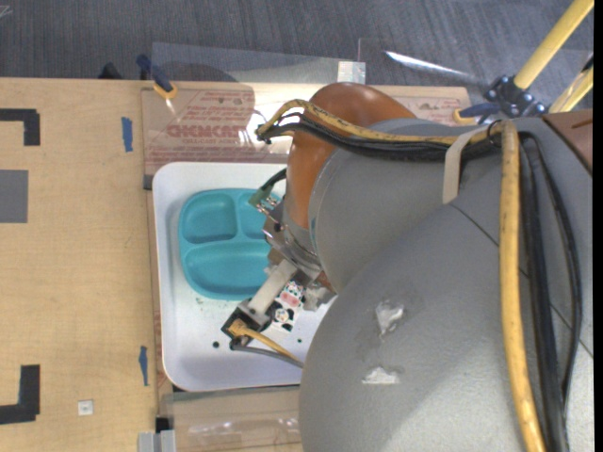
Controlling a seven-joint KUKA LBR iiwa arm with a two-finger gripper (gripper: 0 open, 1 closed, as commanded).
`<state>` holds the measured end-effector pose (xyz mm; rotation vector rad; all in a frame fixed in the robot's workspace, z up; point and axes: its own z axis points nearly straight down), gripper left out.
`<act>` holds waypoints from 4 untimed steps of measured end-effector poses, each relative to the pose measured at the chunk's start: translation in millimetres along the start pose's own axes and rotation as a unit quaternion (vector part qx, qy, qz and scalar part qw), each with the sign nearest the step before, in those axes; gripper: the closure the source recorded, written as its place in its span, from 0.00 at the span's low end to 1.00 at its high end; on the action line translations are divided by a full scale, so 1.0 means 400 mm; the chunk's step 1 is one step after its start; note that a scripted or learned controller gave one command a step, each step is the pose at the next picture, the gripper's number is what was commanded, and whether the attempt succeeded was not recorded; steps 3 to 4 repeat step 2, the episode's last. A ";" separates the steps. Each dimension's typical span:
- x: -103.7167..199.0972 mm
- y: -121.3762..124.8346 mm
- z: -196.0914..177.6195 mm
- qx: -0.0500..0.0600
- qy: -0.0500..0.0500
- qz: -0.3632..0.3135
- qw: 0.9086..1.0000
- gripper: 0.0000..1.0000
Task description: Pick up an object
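Observation:
A blue divided plate point(219, 243) lies in the white bin point(170, 281), towards its left and back. The grey arm with its orange band comes in from the right and covers the bin's right half. My gripper point(279, 236) hangs low at the plate's right edge, mostly hidden under the wrist. A small white, black and red thing point(288, 299) shows just in front of the plate, close beside the wrist; I cannot tell whether anything is between the fingers.
The bin's front left floor point(193, 351) is bare white with a few dark specks. A tan board point(75, 252) borders the bin on the left. A cardboard sheet point(203, 125) lies behind the bin. The arm's body hides everything to the right.

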<state>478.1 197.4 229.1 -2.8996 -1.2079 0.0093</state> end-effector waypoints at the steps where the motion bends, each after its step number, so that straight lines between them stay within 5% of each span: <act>1: 0.076 -0.021 0.300 -0.001 0.009 0.089 0.996 1.00; 2: 0.067 -0.024 0.318 0.000 0.002 0.089 0.996 0.00; 4: 0.067 -0.024 0.318 0.000 0.002 0.089 0.996 0.00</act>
